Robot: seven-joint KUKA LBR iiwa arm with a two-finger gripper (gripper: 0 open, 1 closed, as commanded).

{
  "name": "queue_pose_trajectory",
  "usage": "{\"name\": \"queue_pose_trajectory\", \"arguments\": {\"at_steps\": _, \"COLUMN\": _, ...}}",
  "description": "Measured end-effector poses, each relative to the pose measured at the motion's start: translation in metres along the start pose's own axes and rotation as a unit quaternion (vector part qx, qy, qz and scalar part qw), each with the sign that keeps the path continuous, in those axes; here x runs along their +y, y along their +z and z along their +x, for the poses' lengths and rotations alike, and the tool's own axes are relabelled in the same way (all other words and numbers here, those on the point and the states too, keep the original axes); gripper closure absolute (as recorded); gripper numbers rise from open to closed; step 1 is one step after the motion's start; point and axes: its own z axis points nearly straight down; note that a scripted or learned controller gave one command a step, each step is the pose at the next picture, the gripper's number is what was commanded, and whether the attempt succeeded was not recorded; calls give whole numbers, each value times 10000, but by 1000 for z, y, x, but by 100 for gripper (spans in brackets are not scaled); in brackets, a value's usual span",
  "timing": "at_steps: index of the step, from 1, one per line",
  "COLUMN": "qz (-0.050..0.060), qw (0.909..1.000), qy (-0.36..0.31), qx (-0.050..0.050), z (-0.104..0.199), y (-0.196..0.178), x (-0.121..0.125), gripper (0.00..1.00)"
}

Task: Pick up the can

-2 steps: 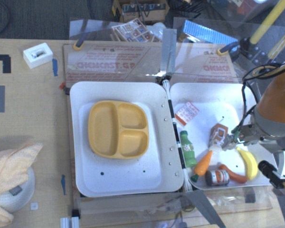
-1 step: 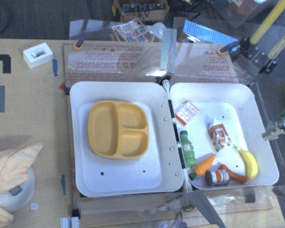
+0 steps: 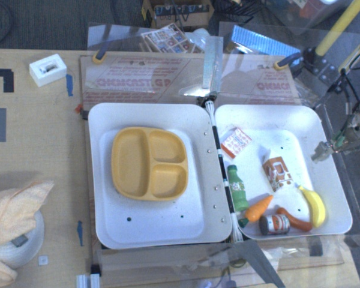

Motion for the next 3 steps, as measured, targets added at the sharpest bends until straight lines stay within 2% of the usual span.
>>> {"name": "queue_pose_trajectory", "arguments": {"at_steps": 1, "qz": 8, "qw": 9967, "qy": 818, "qx": 5, "z": 4, "y": -115, "x": -57, "gripper": 100}}
{"name": "queue_pose_trajectory", "arguments": {"at_steps": 2, "qz": 23, "qw": 9898, "qy": 1422, "qx": 15, "z": 20, "y": -18, "x": -39, "gripper": 100}}
{"name": "queue_pose_trajectory", "arguments": {"at_steps": 3, "qz": 38, "qw": 9792, "qy": 2027, "qx": 20, "z": 59, "y": 5, "x": 2, "gripper": 100}}
